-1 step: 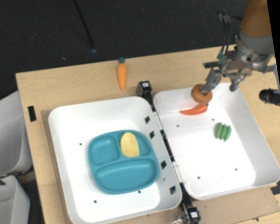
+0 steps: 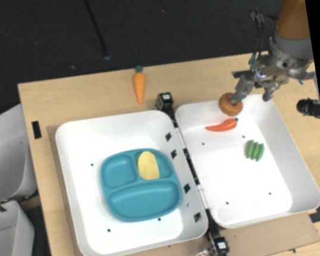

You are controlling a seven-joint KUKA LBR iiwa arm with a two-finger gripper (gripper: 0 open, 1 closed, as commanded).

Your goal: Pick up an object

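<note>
In the right bin (image 2: 279,196), a brown round object (image 2: 227,106) lies at the far edge. Just below it is a red chili pepper (image 2: 221,125), and a green ridged piece (image 2: 254,150) sits further toward the middle. My gripper (image 2: 252,94) hangs over the bin's far right corner, open. Its left finger (image 2: 240,92) reaches down to the brown object's upper right side, and its right finger (image 2: 268,91) stands well apart from it. Nothing is between the fingers.
The left bin (image 2: 91,225) holds a blue divided plate (image 2: 140,198) with a yellow piece (image 2: 148,165) in its upper right compartment. An orange carrot (image 2: 139,85) lies on the wooden bench (image 2: 83,97) behind the bins.
</note>
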